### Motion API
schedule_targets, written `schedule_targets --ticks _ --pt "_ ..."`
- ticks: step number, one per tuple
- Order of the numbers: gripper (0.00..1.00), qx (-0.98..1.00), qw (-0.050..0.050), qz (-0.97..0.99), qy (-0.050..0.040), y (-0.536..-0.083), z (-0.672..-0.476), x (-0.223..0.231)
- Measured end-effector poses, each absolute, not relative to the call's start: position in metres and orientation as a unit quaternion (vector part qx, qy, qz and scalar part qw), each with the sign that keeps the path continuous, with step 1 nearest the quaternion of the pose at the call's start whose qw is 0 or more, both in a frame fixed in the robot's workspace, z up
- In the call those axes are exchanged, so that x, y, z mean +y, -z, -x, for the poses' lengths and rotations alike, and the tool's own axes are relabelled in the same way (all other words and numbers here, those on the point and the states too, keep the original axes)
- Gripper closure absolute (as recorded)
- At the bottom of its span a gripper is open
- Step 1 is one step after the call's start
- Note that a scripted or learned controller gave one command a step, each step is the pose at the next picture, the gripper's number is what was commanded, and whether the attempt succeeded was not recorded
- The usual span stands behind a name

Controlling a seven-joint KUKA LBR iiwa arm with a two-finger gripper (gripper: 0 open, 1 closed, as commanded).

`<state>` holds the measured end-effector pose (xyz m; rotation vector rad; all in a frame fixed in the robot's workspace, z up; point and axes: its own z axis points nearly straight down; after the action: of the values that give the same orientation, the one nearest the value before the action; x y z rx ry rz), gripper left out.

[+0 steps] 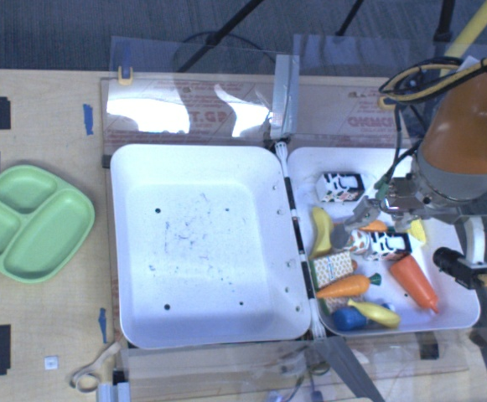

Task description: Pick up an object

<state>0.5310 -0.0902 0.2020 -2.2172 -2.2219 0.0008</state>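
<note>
The right bin (461, 312) holds several toys: a black-and-white cow figure (341, 187), a yellow banana (321, 229), a waffle-like block (332, 268), an orange carrot (344, 287), a second carrot (413, 280), a yellow piece (375, 312) and a blue piece (346, 320). My gripper (383, 216) hangs low over the middle of this bin, just above a white, black and orange toy (380, 242). The arm's grey and orange body covers the bin's right part.
The left bin (134, 170) is white with faint blue scribbles on its floor. A green divided plate (30, 222) lies on the bench at far left. Clear plastic panels stand behind both bins. Cables run over the arm at the upper right.
</note>
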Motion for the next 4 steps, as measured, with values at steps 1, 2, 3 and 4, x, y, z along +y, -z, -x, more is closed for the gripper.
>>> schedule_targets --ticks 1,2,3,4 --pt "0.00 -0.649 0.001 0.761 0.0005 -0.101 -0.581 -0.162" --pt "0.00 -0.691 -0.001 0.723 0.0005 -0.177 -0.604 -0.200" --pt "0.00 -0.633 0.000 0.774 -0.0017 -0.114 -0.631 -0.158" --pt "0.00 -0.700 0.001 0.715 0.0001 -0.130 -0.562 -0.208"
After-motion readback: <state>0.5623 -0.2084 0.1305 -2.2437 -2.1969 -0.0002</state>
